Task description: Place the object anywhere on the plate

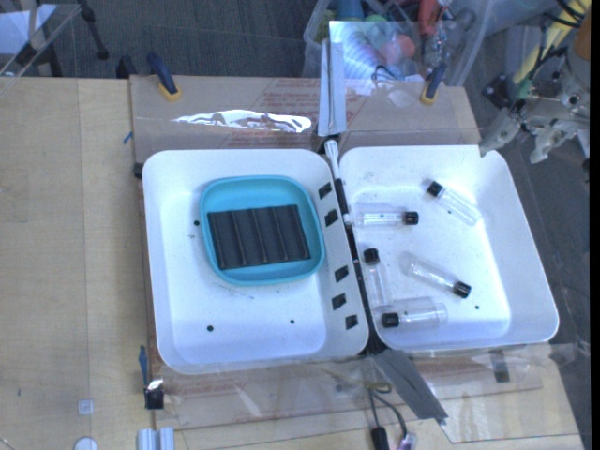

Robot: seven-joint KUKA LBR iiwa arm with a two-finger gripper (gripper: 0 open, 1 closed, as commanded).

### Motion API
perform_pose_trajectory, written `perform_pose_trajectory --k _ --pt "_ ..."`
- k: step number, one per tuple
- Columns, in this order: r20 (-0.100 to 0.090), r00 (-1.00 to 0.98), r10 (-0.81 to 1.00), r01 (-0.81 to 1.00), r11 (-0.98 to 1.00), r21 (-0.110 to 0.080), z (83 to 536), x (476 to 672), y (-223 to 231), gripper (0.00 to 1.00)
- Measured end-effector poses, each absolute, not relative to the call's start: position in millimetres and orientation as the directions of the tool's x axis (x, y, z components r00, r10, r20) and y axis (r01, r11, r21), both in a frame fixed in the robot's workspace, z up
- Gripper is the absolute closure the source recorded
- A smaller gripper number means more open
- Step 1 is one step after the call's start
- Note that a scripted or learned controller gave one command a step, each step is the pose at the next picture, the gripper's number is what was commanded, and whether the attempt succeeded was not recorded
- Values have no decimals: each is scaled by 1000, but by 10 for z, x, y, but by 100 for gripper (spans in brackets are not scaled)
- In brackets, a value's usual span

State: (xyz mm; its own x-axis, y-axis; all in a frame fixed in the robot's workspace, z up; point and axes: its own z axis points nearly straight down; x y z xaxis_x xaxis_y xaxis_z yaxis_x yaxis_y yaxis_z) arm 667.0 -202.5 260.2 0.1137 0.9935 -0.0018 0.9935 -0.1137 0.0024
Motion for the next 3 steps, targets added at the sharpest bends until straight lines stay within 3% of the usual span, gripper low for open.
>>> perform_pose_trajectory --k 3 --pt "0 239 971 971 -239 -5 2369 6668 -2146 0"
